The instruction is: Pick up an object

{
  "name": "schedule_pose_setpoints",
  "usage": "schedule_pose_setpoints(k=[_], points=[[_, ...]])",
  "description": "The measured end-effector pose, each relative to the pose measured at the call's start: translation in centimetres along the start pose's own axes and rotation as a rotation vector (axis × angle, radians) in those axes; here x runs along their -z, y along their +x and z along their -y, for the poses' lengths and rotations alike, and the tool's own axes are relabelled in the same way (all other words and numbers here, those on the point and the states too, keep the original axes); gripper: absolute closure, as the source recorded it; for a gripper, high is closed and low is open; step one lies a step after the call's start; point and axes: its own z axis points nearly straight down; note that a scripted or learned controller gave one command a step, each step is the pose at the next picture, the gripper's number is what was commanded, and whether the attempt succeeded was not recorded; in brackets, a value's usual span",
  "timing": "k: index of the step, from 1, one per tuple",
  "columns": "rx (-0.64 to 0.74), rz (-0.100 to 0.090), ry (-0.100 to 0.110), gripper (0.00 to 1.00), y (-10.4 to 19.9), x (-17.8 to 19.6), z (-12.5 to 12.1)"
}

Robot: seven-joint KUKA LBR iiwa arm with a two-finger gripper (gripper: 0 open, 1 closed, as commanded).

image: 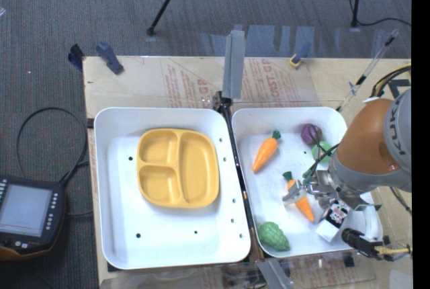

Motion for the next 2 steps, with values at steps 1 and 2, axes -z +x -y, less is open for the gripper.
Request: schedule_pose_setpoints(k=[1,2], points=[[-0.009,-0.003,0.008,1.00,-0.3,0.5,0.2],[0.185,0.004,-0.007,1.00,4.4,11.3,-2.6]])
